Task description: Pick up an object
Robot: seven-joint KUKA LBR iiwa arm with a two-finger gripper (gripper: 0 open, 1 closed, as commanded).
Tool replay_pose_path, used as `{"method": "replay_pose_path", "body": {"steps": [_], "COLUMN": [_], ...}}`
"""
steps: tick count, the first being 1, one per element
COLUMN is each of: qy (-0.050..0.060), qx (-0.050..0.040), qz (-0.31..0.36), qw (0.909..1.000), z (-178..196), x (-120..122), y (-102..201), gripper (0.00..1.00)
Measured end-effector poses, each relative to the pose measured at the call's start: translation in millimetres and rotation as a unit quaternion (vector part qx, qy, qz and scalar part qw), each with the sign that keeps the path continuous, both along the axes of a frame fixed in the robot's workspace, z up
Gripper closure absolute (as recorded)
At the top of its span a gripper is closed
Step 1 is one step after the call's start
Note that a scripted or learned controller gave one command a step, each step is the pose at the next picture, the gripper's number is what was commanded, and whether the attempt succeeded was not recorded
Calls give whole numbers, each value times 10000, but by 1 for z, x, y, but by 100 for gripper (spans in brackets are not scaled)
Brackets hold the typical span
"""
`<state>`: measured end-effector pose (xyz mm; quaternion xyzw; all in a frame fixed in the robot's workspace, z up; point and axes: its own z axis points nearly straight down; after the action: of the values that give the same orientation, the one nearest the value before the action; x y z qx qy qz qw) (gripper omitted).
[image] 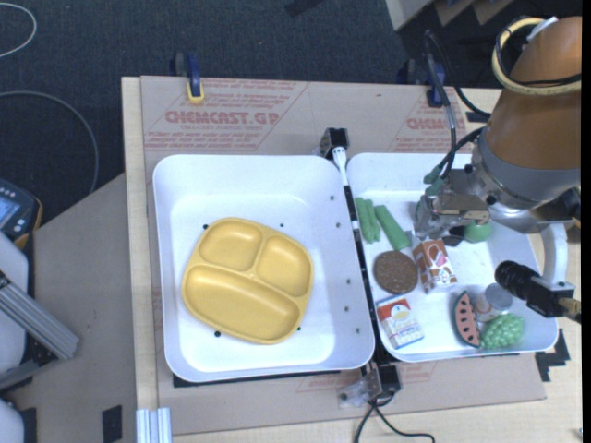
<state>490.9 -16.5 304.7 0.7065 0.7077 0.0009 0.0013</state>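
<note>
- Nearest, along the lower right of the frame, small play-food pieces lie loose in the right-hand shallow white plastic bin (545, 344): a bumpy green grape cluster (503, 330), a red watermelon slice with dark seeds (465, 317), and a flat red-and-white carton (400, 322). Scattered so, each seems a candidate for picking.
- Just above them sit a round brown cookie-like disc (396, 271) and a small printed packet (436, 264), with smooth green pod shapes (380, 222) beside the dividing wall.
- Left of centre, a glossy yellow three-compartment tray (247, 279) lies flat in the left white bin (175, 201).
- The gripper (441, 218) hangs low over the right bin, just above the packet; whether it is spread or closed I cannot tell, and nothing visibly sits in it.
- Farthest, the cardboard-covered counter (231, 109) carries both bins.
</note>
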Motion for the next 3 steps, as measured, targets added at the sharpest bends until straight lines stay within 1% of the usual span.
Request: {"method": "replay_pose_path", "body": {"steps": [1, 2, 3], "qy": [60, -37, 2], "qx": [11, 12, 0], "qz": [10, 20, 3], "qw": [10000, 10000, 10000], "z": [-56, 34, 40], "x": [-13, -11, -11], "y": [36, 65, 63], "gripper": [100, 100, 100]}}
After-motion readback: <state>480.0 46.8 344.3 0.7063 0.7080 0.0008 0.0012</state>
